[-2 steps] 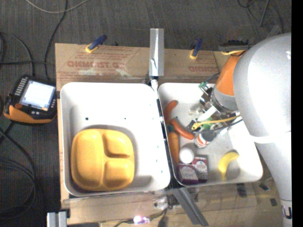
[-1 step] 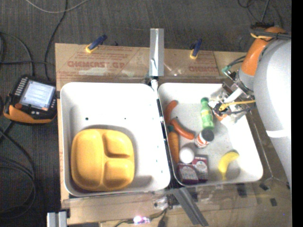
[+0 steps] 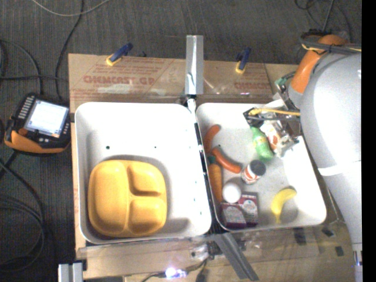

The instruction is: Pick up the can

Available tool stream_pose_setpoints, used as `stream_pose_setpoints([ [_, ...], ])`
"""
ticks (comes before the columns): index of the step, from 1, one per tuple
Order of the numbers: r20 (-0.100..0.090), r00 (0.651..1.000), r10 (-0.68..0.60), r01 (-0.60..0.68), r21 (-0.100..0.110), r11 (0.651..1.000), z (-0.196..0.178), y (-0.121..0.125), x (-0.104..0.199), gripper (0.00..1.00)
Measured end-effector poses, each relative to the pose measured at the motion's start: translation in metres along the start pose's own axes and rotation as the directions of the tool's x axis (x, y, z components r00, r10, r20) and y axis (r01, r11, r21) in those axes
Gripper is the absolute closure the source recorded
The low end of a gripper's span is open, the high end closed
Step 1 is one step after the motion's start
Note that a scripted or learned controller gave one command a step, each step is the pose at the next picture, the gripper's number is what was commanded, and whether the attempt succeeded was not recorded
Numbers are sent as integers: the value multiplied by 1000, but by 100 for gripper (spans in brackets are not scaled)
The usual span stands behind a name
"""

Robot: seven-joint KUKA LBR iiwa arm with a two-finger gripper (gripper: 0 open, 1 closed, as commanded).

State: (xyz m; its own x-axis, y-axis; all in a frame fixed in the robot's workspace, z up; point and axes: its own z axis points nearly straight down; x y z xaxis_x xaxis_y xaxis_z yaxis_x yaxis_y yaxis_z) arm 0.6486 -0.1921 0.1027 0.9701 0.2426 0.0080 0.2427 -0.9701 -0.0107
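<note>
The can lies in the right bin beside a hot dog; the hand (grip state: cannot tell) should descend centred, clear of the green bottle

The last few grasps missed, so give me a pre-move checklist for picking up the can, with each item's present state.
1. Can located: ok. The can stands in the right bin.
2. Gripper over the can: not ok. The gripper sits nearer the bin's far right corner.
3. Room around the can: not ok. The green bottle and a hot dog lie close beside it.
4. Can upright: ok, its top faces the camera.
5. Fingers free of objects: cannot tell.
6. Left bin involved: ok, the yellow divided plate lies apart from the work.
</note>
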Motion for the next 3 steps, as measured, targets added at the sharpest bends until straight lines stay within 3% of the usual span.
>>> stream_pose_setpoints([
  [1, -5, 1000, -14, 14, 7, 1000, -12, -8, 7, 100],
  [2, 12, 999, 34, -34, -8, 999, -138, -94, 18, 100],
  [3, 15, 1000, 22, -22, -9, 1000, -77, -128, 15, 100],
])
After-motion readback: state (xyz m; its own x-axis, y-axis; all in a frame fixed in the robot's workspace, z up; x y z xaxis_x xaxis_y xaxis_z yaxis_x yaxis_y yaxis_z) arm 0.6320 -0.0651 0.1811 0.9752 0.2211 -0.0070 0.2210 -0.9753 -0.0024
